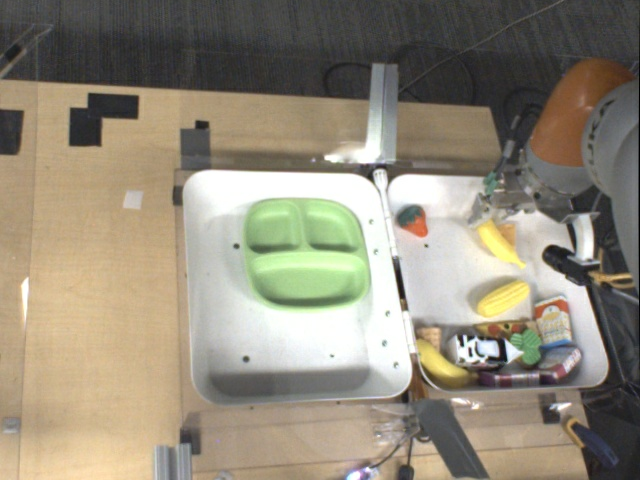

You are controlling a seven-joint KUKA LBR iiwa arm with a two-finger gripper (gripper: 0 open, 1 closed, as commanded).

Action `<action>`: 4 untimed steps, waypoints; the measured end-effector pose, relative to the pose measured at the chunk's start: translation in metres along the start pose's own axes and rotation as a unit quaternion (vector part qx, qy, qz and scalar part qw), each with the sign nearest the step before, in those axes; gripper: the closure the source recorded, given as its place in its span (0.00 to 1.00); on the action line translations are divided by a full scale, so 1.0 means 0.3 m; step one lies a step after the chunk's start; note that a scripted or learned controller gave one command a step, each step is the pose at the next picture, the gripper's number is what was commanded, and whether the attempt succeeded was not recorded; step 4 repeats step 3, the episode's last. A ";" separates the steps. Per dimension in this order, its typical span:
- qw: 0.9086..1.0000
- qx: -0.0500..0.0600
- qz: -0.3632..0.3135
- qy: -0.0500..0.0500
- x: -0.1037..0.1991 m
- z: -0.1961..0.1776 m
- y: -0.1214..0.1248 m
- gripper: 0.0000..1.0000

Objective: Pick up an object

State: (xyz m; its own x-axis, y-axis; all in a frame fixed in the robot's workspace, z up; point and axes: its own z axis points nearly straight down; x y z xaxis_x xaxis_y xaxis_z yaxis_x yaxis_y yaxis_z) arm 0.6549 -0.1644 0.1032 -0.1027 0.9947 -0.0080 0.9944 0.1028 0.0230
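Yellow and elongated, the toy (pixel 499 243) we are watching is lying in the right bin's (pixel 440 288) upper right, slanting toward lower right just below the gripper (pixel 497 206), whose opening we cannot tell.

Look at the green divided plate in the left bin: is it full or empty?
Empty. The green divided plate lies flat in the left bin, all three compartments showing bare green.

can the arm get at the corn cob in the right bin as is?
Probably yes. The corn cob lies alone on bare floor of the right bin, apart from the clutter along the near wall, and the end effector hovers close by.
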 end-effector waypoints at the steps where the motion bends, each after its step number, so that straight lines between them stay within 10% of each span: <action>1: 0.996 0.009 0.086 0.002 0.084 -0.348 0.058 1.00; 2: 0.997 0.010 0.076 0.003 -0.032 -0.145 0.051 1.00; 4: 0.993 0.009 0.115 0.003 0.167 -0.296 0.040 1.00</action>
